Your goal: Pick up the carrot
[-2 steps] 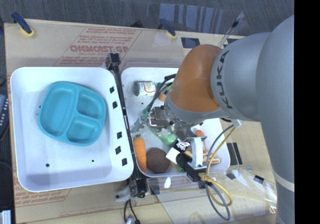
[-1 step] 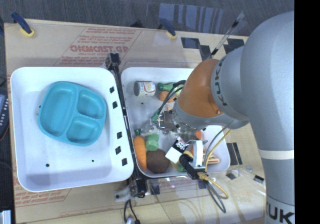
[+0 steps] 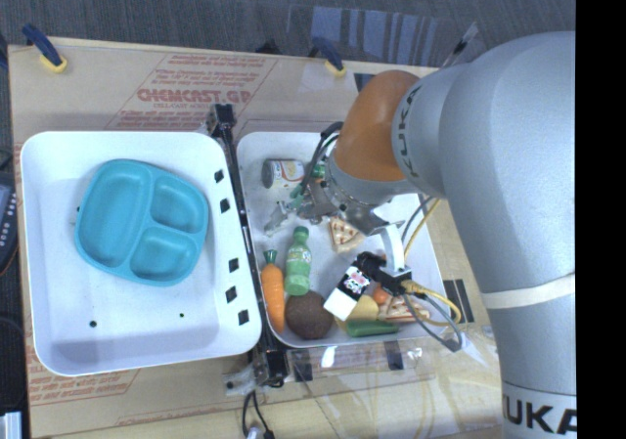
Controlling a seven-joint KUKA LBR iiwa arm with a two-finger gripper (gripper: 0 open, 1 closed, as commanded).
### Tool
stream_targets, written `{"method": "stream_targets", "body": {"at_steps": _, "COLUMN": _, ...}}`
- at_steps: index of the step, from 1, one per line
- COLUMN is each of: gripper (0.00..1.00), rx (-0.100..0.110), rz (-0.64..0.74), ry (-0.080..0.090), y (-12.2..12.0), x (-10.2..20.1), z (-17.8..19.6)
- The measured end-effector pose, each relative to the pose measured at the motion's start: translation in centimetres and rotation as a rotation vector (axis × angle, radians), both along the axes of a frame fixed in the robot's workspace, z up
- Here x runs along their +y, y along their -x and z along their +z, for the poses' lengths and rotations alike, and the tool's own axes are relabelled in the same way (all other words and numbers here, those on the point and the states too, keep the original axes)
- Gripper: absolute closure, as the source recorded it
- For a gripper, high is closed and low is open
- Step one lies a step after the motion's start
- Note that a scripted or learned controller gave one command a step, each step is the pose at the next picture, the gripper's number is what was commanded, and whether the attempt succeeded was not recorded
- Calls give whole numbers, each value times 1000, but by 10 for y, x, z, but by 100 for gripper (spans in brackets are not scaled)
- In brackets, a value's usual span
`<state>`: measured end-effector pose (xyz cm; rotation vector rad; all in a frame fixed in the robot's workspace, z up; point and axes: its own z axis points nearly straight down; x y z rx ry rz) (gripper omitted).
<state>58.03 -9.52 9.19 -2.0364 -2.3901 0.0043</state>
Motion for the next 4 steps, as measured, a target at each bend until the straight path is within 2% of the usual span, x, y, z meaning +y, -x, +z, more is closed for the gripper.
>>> {"method": "stream_targets", "body": {"at_steps": 1, "gripper": 0, "rx": -12, "rz": 107, "ry": 2, "y": -80, "x": 11, "z": 107}}
{"method": "stream_targets", "body": {"at_steps": 2, "gripper": 0, "rx": 7, "rz": 308, "ry": -3, "y": -49, "x": -51, "z": -3}}
{"method": "stream_targets", "body": {"at_steps": 3, "gripper": 100, "rx": 1, "rz": 316, "ry": -1, "y": -52, "x": -50, "z": 11}}
{"method": "stream_targets", "body": {"at_steps": 4, "gripper": 0, "rx": 2, "rz": 317, "ry": -1, "y": -52, "x": -50, "z": 11}}
